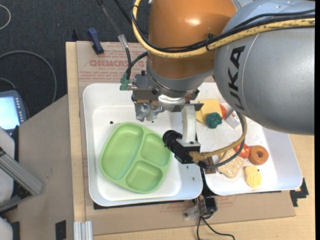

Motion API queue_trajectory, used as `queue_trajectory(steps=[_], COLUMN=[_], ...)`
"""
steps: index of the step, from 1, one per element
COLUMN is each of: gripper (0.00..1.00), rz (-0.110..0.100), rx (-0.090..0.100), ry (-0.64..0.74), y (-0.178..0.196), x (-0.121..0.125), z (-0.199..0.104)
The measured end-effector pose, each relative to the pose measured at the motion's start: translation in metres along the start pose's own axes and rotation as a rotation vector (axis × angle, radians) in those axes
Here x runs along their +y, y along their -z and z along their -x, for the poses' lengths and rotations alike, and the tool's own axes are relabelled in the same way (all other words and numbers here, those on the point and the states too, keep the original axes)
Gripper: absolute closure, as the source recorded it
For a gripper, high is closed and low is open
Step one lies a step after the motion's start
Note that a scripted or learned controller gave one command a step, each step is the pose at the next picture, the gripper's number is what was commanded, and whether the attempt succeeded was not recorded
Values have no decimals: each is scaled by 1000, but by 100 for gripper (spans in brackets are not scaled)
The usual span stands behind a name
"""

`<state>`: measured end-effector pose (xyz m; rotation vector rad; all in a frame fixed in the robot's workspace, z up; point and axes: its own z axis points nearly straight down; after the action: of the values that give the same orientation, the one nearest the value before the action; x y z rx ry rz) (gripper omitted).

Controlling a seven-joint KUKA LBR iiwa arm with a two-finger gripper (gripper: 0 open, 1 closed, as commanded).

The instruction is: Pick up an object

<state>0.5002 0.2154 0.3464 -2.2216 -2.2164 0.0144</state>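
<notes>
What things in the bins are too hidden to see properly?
All in the camera view:
- Right bin: its far half is covered by the grey arm.
- Yellow block: partly under the arm.
- Red piece beside the orange ring: mostly hidden, kind unclear.

Green three-part plate lies flat in the left bin — donut, corn and cracker sit close together in the right bin.

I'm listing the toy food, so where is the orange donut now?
In the camera view, the orange donut lies in the right-hand bin, just above a yellow corn-like piece and right of a tan cracker.
</notes>
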Motion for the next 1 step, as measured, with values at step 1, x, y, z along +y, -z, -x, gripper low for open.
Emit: queue_trajectory(steps=[1], gripper=[100], rz=[27], rx=[11], ry=[-1], y=[198], x=[-22], z=[56])
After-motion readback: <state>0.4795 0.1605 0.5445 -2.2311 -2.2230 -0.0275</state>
